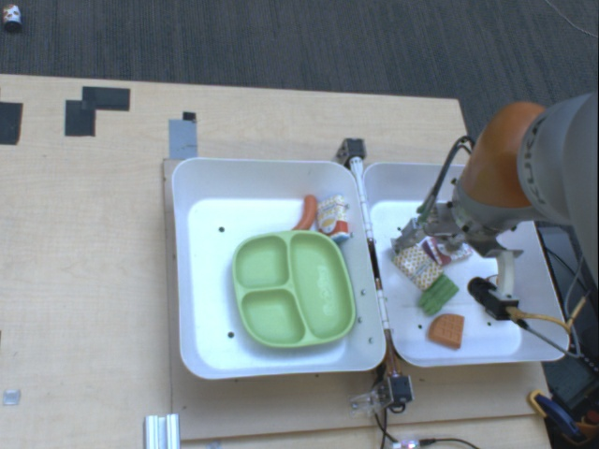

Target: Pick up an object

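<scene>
The pale wooden bench (84, 251) carries two white bins. The right bin (533, 344) lies under the gripper (432, 243). The left bin (201, 279) sits beside it, farther from the gripper.

From my station I see the arm (562, 157) as a thick rounded grey body; a smooth orange band (496, 162) wraps it above the wrist; below that sits darker grey metal hardware; thin black cables (447, 171) loop along the wrist; the surfaces look glossy and unmarked.
</scene>
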Robot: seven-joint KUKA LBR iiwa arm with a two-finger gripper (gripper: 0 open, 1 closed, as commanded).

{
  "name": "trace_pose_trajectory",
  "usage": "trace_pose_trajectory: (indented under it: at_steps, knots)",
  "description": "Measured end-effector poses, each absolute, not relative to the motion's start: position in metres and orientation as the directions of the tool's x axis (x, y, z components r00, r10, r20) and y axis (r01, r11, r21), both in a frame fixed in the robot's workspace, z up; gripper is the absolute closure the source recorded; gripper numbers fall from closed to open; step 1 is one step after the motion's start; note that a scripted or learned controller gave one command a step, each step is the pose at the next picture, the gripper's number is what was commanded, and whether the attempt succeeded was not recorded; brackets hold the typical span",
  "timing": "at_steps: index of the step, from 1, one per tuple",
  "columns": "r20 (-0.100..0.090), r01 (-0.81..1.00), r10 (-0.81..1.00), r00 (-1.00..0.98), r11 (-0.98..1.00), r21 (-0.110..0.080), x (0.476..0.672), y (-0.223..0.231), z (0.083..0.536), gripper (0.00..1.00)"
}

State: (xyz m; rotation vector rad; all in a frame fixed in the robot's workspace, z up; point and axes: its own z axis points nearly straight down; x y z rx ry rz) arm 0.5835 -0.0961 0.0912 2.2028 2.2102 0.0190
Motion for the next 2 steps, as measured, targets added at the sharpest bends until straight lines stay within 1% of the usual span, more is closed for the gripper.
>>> trace_pose_trajectory:
  at_steps: [1, 2]
  knots:
    - [-0.01, 1.0, 1.0, -0.003, 0.003, 0.031, 0.5857, -0.0974, 0.1037, 1.0]
    - [-0.01, 1.0, 1.0, -0.003, 0.004, 0.029, 0.585, -0.0972, 0.1028, 0.0]
